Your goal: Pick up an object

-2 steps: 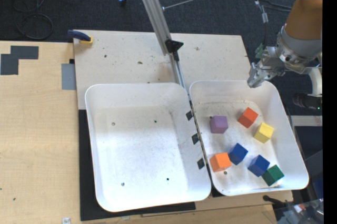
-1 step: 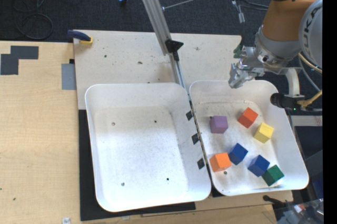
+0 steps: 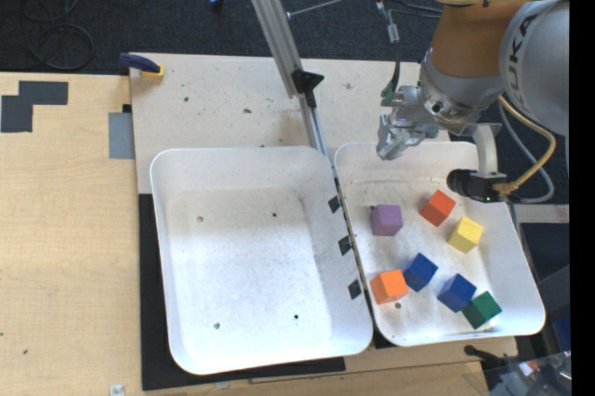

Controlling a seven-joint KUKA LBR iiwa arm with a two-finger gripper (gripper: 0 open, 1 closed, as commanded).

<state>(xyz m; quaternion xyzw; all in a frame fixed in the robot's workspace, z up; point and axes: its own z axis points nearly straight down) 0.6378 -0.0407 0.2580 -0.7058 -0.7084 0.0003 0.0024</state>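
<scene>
**Booth:** Right, talk us through it, where's your gripper point(image 3: 398, 143)?

**Arm:** Up over the far edge of the right bin point(image 3: 521, 292), hanging above the rim, clear of every block. From this angle I can't tell whether it's apart or together; the metal at the tip is one blurred clump.

**Booth:** And the targets?

**Arm:** All seven sit in the right bin. Nearest my gripper is the purple cube point(image 3: 386, 219), just on the near side of it. To its right, the orange-red cube point(image 3: 437, 207), and just beside that, the yellow cube point(image 3: 466, 234).

**Booth:** Further down?

**Arm:** An orange cube point(image 3: 389, 285) close to the bin's left wall, with a blue cube point(image 3: 420, 271) touching or nearly touching its right side. Then a second blue cube point(image 3: 456, 291) and a green cube point(image 3: 482, 310) tucked against it, toward the near right corner.

**Booth:** Left bin point(image 3: 186, 199)?

**Arm:** White floor with a few dark specks. Both bins sit side by side on the bench point(image 3: 214, 106), and a slanted aluminium rail point(image 3: 274, 22) rises from behind the seam between them.
</scene>
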